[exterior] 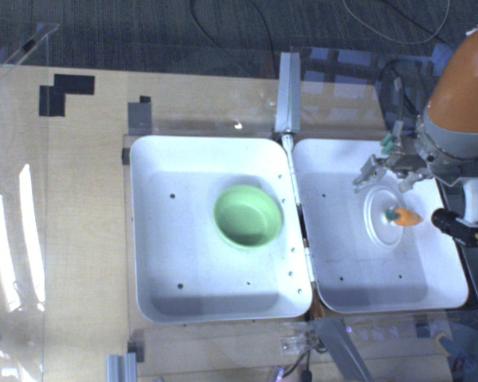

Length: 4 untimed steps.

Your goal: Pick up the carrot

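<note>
Carrot [405,217]: lying on clear plate [380,231], right bin [342,281].
Tool [390,171]: hovering just above, fingers spread, holding nothing.
Risk: carrot rolls off fingertips.

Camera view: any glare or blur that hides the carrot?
Camera view: the carrot reads sharp and orange on a clear plate; glare streaks lie on the bench far left; soft shadows sit under the end effector.

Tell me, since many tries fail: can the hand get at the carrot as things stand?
Probably yes. The carrot lies uncovered on a clear plate in the right bin, with the hand just above it and nothing between.
</note>
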### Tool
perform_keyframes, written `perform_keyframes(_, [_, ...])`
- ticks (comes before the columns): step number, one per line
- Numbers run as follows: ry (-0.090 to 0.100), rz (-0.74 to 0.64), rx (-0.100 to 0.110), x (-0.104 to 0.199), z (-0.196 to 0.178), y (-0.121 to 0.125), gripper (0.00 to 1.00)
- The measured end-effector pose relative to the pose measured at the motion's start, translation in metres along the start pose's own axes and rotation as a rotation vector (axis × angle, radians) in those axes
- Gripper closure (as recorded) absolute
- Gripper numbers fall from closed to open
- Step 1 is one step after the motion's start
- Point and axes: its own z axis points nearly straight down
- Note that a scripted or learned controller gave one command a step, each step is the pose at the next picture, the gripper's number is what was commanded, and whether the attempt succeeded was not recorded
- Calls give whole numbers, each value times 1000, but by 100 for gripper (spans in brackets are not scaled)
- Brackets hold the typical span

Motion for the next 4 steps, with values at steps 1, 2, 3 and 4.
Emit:
perform_keyframes(1, [-2,-90,-5,-52,-25,-21,0])
perform_keyframes(2, [-1,45,0,-98,82,-43,0])
perform_keyframes(3, [0,227,-5,-90,112,34,0])
perform_keyframes(4, [-1,205,-2,-101,107,77,0])
